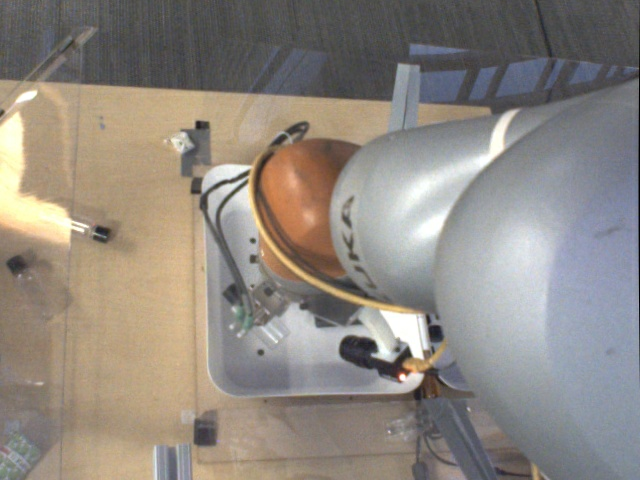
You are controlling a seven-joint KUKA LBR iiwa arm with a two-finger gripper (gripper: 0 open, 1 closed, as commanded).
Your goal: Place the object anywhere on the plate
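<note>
Grey arm point(500, 248) casing was seen across most of the right side, with the orange band point(300, 203) over the near white bin point(225, 368). The wrist was lowered into that bin, its cables point(225, 238) looped along the left wall. The gripper point(255, 318) was placed low at the bin's left part, close to the floor; whether it was released or clenched could not be told. The object and the plate could not be made out, being hidden by the arm. The wooden bench point(110, 318) was seen at the left.
</note>
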